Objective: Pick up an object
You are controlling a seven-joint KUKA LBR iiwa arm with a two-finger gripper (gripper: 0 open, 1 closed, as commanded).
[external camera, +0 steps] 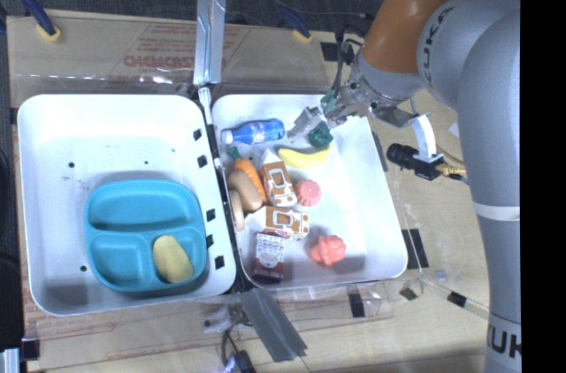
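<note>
while the gripper [315,127] hangs low in the right bin [376,212], nothing is seen held in it, how wide it is open cannot be told, and the banana [305,156] is found just below it, lying sideways.

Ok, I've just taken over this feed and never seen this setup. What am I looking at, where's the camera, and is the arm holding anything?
One fixed camera looks down at a slant on a bench with two white bins. The grey arm with the orange band reaches in from the right; its gripper hangs over the right bin, just above a yellow banana. Nothing is visibly between its fingers. That bin also holds a blue bottle, a hot dog, small cartons and two pink toys. The left bin holds a blue divided tray with a yellowish potato-like item.
</note>
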